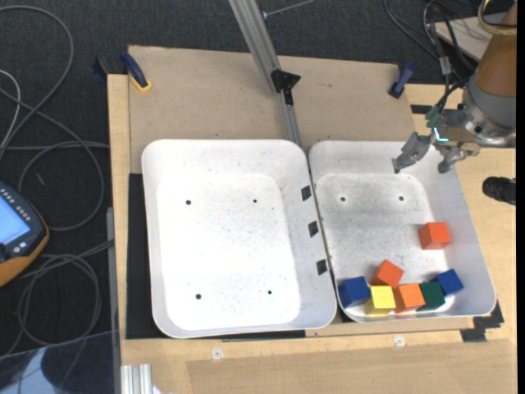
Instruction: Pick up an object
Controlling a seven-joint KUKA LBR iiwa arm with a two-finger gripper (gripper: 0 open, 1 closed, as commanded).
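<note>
My gripper (428, 158) hangs over the far right part of the right bin (369, 199), its two grey fingers spread apart with nothing between them. An orange block (434, 235) lies alone near the bin's right wall, below the gripper. Along the bin's near edge sit a blue block (353, 290), a yellow block (382, 297), an orange block (390, 272), another orange block (408, 296), a green block (431, 293) and a blue block (449, 281).
The left bin (221, 236) sits beside the right one. A metal pole (261, 43) slants down to the gap between the bins. Blue clamps (135, 71) hold the board's far corners. Cables lie on the floor at left.
</note>
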